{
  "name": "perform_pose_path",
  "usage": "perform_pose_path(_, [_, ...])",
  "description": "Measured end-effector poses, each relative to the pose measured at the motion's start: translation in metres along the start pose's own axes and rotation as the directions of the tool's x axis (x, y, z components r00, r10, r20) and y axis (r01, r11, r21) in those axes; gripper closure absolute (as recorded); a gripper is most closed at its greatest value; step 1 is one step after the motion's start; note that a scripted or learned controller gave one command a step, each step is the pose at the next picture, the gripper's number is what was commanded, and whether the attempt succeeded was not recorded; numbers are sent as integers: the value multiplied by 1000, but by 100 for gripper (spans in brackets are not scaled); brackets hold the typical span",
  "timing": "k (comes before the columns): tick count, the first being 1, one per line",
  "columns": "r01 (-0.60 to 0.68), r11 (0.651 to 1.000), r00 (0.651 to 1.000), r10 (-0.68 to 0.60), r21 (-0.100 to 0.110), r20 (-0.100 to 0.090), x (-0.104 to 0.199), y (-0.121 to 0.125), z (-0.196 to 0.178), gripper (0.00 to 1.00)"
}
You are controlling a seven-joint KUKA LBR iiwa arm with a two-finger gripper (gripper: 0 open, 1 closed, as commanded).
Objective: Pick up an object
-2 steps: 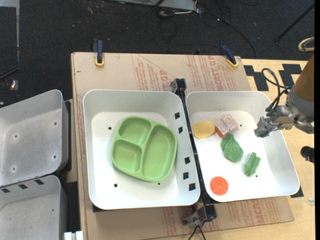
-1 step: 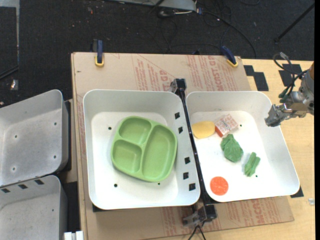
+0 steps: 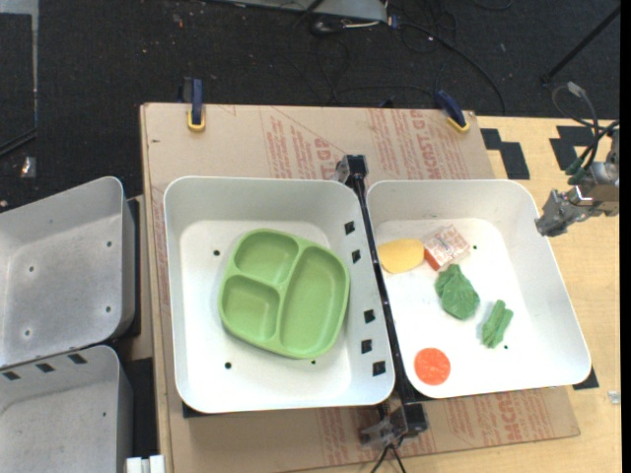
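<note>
The right bin point(image 3: 532, 264) holds several small items: a yellow rounded piece point(image 3: 400, 255), a red and white packet point(image 3: 446, 247), a green leafy lump point(image 3: 457, 293), a small green pod point(image 3: 496, 323) and an orange-red disc point(image 3: 432, 366). In the left bin point(image 3: 197, 215) lies a green divided plate point(image 3: 284, 292). My gripper point(image 3: 554, 215) hangs at the far right, just outside the right bin's upper right rim, well away from all the items and with nothing visibly in it.
Both bins rest on a cardboard sheet point(image 3: 296, 136) held by two clamps point(image 3: 195, 106) at the back. Two spare white bins point(image 3: 59, 254) sit off the bench at the left. Cables run across the dark floor behind.
</note>
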State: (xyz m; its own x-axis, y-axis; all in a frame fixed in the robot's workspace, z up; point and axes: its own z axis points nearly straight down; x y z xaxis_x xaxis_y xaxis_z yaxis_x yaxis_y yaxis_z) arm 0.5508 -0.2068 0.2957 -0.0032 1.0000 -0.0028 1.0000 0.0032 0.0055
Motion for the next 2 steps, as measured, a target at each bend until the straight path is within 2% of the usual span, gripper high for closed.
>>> perform_pose_path(2, [4,1000,1000,-4,4,-3,94,22,12,100])
